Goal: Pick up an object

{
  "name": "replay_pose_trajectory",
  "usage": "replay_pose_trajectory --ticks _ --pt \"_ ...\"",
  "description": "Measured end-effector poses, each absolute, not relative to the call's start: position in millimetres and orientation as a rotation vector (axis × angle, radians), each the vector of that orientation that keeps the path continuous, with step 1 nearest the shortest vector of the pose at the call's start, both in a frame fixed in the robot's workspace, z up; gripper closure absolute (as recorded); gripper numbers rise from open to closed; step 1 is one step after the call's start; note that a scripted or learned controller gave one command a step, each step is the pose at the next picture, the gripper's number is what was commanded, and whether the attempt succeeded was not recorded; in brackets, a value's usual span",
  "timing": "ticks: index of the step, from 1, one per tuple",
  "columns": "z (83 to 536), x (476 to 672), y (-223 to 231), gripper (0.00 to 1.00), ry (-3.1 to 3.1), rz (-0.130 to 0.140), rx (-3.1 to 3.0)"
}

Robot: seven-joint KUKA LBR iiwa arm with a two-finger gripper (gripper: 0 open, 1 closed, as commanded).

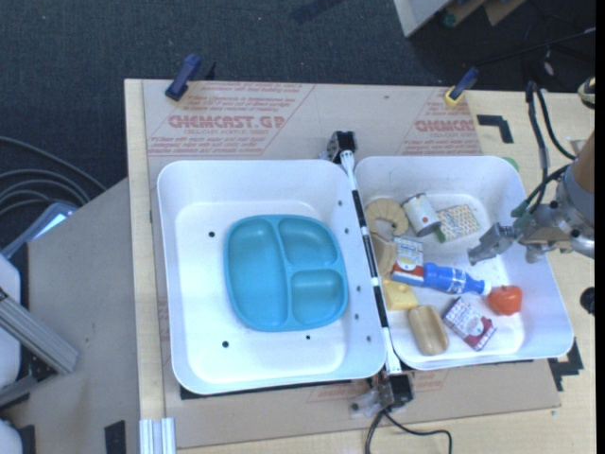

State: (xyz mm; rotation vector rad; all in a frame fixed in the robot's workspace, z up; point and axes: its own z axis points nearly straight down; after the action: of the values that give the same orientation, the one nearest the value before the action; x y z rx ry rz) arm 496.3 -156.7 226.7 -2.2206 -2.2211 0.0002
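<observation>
I see a smooth teal plastic divided plate (285, 272) lying flat in the left bin (180, 253). The desk (274, 116) is bare printed board, dark carpet behind. The right bin (544, 334) holds mixed items: a blue-and-white tube (444, 277), a rounded tan bun (427, 330), an orange-red piece (507, 299). The end effector (493, 244) hangs over that bin's right side; I cannot tell its state.

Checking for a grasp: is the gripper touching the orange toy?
Apart. The camera view shows bare white bin floor between the gripper and the orange toy lying below it.
</observation>
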Motion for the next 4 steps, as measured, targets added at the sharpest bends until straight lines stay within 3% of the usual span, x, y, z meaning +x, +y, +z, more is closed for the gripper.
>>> replay_pose_trajectory --ticks 1,2,3,4 --pt "116 485.0 -159 0.00 -2.219 0.001 -2.221" --pt "84 509.2 -95 0.00 -2.221 0.000 -2.220" --pt "85 598.3 -93 0.00 -2.221 0.000 -2.220" --pt "94 598.1 -92 1.00 -2.222 0.002 -2.217"
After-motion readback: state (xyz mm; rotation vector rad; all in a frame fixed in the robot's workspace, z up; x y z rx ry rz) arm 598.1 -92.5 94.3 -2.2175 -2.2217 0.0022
